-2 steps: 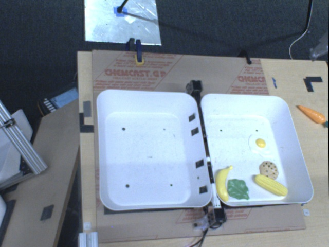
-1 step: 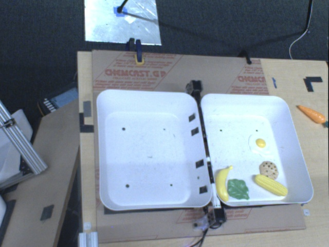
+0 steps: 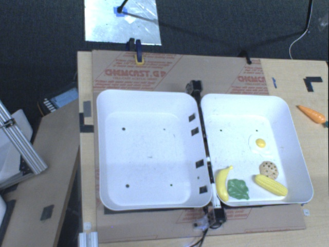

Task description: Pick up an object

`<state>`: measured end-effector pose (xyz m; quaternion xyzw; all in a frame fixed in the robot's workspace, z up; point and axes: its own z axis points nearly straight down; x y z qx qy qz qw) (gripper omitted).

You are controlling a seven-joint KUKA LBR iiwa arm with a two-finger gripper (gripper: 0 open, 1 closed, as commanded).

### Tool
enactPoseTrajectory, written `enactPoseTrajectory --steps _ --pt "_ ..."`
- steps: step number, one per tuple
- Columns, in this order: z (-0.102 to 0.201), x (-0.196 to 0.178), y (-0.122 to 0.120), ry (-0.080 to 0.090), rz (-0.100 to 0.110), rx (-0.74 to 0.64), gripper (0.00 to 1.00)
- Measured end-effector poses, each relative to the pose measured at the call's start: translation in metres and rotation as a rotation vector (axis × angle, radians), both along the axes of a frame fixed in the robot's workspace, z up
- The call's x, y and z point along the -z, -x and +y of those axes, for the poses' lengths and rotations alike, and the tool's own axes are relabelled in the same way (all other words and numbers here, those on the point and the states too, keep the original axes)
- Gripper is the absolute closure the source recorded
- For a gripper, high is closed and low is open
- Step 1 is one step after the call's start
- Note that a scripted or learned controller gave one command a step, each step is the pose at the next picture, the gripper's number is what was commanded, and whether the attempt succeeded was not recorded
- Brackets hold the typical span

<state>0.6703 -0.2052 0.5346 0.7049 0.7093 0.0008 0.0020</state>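
Yellow banana (image 3: 222, 183) beside green leaf (image 3: 238, 189); right bin (image 3: 288, 112)

Camera view: single fixed camera, mounted above the bench (image 3: 288, 76), looking down at a slant. Both white bins sit mid-frame, left bin (image 3: 149, 99) and right bin (image 3: 241, 103) side by side, fully inside the picture. Far bench edge lies toward the frame's top; dark floor (image 3: 216, 14) fills the upper band. Moderate distance.
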Motion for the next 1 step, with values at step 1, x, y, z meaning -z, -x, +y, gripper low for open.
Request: enactPoseTrajectory --steps 1 --pt "-0.0005 -0.0009 0.0017 0.000 0.001 0.001 0.00"
